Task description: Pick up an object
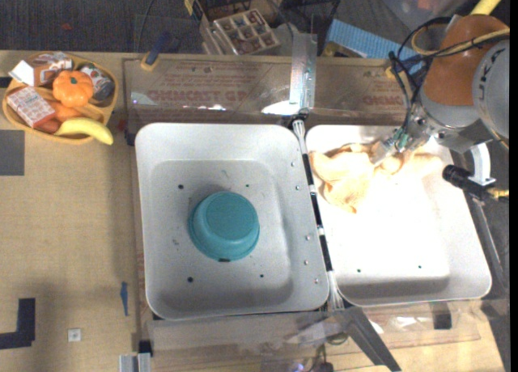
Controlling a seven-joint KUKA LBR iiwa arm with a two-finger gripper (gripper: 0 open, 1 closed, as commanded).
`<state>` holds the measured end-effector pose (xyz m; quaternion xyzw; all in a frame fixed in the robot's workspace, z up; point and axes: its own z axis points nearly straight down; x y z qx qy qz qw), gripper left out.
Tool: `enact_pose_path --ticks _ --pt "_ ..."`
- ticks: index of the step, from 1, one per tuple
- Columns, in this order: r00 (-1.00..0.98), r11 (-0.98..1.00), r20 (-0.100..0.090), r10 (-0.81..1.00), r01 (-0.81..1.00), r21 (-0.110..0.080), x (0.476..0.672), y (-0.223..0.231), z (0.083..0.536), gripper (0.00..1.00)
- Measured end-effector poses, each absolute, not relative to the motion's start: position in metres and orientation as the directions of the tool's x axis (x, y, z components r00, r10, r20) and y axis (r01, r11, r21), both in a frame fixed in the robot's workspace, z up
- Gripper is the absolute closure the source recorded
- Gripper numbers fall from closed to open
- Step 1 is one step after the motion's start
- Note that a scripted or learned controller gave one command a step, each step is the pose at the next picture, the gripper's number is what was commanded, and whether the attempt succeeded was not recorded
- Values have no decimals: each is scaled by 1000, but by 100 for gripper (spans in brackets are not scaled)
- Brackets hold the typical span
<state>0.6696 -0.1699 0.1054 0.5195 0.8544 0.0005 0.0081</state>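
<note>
Camera view. Bench [57,241] carries two white bins side by side. Left bin [162,152] has one thing in it: a teal bowl [225,226], upside down, sitting about mid-floor, apart from all walls. Right bin [405,257] holds a pale yellow cloth [346,175], crumpled, lying in the far-left part, close to the wall shared with the left bin. Cloth spreads right toward the arm along the far edge.

Arm [465,71] comes in from the right, orange band up top, grey body. Hand [400,141] is low over the far side of the right bin, right at the cloth's right end, looks touching it or just above. Finger state: cannot tell, tips too small and blurred against the cloth. A black cable [409,47] loops beside the arm.

Around: a clear panel [218,87] stands along the far side of the bins, with a metal bracket [303,75] between them. Far-left on the bench, a small basket [16,107] with toy food: a small orange pumpkin [73,87], a banana [85,128] at its near rim, some boxes. Behind the bench, clutter on dark floor: a cardboard tray [239,27], a blue pad [356,39]. Nothing stands between hand and cloth.
</note>
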Motion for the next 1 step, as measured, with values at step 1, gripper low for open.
enact_pose_path --ticks 1 --pt "-525 525 -5 851 851 4 663 -152 186 100"
